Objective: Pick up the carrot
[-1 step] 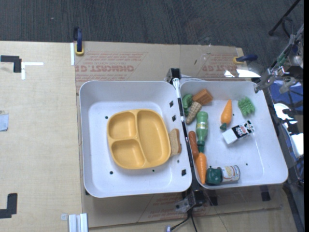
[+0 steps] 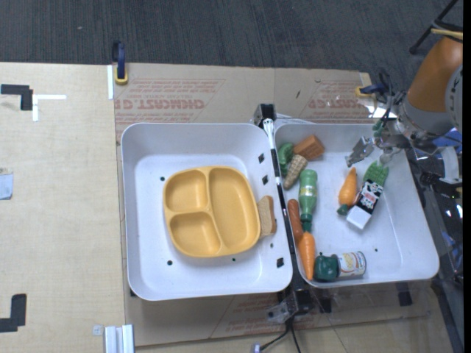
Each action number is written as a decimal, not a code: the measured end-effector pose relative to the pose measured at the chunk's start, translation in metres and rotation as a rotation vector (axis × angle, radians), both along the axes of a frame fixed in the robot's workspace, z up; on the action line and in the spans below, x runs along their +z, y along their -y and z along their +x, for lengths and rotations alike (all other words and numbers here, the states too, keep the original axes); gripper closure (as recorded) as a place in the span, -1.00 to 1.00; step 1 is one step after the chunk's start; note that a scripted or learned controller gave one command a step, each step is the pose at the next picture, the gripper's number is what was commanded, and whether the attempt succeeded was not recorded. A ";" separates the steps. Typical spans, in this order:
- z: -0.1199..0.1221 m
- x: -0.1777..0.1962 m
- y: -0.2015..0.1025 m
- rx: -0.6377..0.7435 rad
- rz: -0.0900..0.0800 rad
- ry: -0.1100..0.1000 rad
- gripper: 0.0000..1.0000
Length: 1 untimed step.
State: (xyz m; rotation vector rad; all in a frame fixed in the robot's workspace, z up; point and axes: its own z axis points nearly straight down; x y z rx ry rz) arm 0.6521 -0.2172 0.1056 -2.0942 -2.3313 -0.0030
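Two carrots lie in the right bin (image 2: 412,219). One orange carrot (image 2: 348,187) rests near the middle, its green top pointing toward the front, beside a milk carton (image 2: 366,200). A second carrot (image 2: 306,251) lies along the bin's left wall near the front. My gripper (image 2: 374,153) hovers at the back right of this bin, just behind and to the right of the middle carrot. It is open with nothing between its fingers (image 2: 360,151).
The right bin also holds a brown bread piece (image 2: 309,147), a corn cob (image 2: 295,170), a green bottle (image 2: 307,193), a red sausage (image 2: 294,215) and a can (image 2: 352,263). In the left bin (image 2: 140,197) are a yellow divided plate (image 2: 210,212) and a toast slice (image 2: 266,215).
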 end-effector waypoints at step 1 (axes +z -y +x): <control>-0.046 -0.014 -0.040 -0.112 -0.007 0.003 -1.00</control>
